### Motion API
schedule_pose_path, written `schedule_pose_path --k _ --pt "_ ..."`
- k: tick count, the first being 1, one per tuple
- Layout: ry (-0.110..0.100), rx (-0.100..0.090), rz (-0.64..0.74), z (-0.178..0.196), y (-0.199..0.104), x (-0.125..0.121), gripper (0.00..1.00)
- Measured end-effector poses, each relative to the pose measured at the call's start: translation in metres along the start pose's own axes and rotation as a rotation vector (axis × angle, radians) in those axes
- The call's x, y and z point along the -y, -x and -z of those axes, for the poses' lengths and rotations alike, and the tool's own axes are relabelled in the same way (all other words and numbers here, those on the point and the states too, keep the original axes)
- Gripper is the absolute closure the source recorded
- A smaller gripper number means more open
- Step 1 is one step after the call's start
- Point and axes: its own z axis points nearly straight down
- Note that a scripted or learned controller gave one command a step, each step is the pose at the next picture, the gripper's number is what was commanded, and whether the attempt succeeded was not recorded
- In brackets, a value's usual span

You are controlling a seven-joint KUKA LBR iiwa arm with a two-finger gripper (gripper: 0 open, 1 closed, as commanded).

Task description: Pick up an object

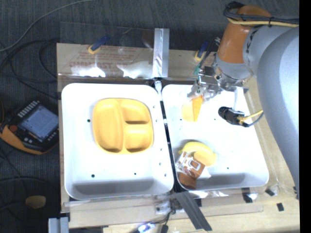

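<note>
Camera view: the gripper (pixel 203 92) was seen over the right bin (pixel 252 154), its fingers clamped on an orange wedge-shaped piece (pixel 196 108) hanging below them. A yellow banana-like object (pixel 200 152) and a brown packet (pixel 189 169) were lying near the bin's front edge. A yellow divided tray (pixel 123 125) was resting in the left bin (pixel 77 169).

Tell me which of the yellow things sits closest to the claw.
The small orange-yellow wedge at the top of the right bin, right under the claw. The yellow divided tray lies in the left bin; the banana-like piece lies lower down.
</note>
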Motion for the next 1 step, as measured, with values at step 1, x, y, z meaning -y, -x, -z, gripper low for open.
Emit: schedule_pose_path --k 1 --pt "-0.002 0.005 0.001 0.0084 0.0006 0.0002 1.00"
